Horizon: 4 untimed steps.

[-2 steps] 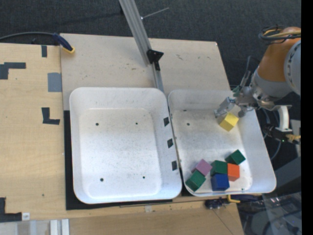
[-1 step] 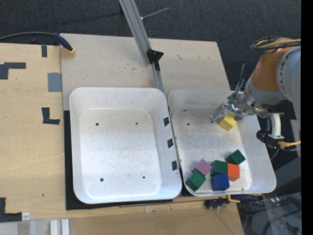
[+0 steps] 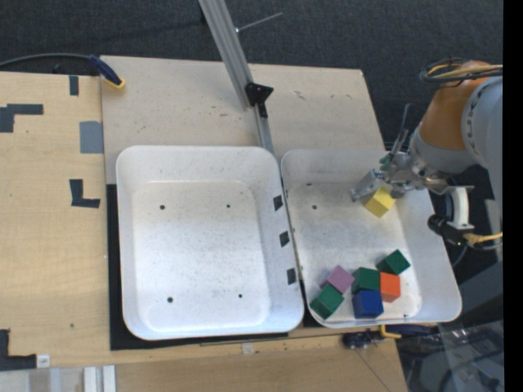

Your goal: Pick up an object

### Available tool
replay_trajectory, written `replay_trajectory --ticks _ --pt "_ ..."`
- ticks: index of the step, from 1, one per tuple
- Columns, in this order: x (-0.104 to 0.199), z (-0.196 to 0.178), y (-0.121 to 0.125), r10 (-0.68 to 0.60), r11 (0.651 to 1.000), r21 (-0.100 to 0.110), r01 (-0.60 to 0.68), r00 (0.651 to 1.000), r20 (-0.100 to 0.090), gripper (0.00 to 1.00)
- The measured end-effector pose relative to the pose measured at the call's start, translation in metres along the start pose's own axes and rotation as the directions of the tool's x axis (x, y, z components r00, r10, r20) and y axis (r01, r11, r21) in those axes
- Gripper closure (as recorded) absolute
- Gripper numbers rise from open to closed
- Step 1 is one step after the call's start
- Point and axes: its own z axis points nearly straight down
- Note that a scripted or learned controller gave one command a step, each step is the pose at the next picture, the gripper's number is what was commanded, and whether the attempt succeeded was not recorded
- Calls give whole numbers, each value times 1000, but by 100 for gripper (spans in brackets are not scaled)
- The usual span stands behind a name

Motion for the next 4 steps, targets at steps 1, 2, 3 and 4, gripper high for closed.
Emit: replay_trajectory --ticks 1,2,3,4 --pt "0 -9 1 -1 1000 -3 1 1000 2 100" --pt "4 -72 0 0 1000 14 0 1000 -8 100" --pt "3 -126 3 0 1000 14 0 1000 -8 100" --pt "57 -122 23 -5 1000 19 5 1000 -11 100"
